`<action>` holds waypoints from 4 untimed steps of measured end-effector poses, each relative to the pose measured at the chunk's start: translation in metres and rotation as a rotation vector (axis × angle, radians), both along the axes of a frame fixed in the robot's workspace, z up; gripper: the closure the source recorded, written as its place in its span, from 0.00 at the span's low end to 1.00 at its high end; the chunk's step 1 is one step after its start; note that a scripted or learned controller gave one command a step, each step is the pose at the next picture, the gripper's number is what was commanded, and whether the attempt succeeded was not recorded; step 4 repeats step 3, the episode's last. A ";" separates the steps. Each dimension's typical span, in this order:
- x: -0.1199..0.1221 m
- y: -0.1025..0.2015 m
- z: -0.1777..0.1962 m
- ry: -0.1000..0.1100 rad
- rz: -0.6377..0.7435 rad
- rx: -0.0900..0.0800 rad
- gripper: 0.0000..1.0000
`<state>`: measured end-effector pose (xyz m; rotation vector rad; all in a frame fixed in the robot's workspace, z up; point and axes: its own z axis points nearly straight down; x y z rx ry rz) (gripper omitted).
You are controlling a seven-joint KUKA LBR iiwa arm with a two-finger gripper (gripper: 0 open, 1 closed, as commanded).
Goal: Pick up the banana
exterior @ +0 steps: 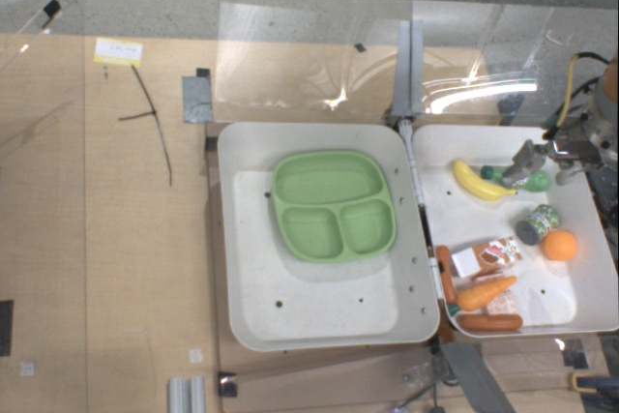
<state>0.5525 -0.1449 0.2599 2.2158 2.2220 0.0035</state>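
Note:
The yellow banana (481,182) lies in the right bin (580,305), near its far left corner, its curve running from upper left to lower right. My gripper (523,169) reaches in from the right and hangs just right of the banana's lower end, above a small green object (538,179). Nothing shows held in it.
The right bin also holds a grey can (537,222), an orange (559,247), a carrot (486,290), a sausage (491,322) and a small carton (491,255). A green divided plate (334,205) lies in the left bin (319,319). A metal divider (409,92) rises between the bins.

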 end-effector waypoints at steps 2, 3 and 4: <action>0.093 0.017 -0.168 0.000 0.011 -0.001 0.00; 0.095 0.017 -0.155 -0.007 0.013 -0.002 1.00; 0.095 0.017 -0.155 -0.007 0.013 -0.002 1.00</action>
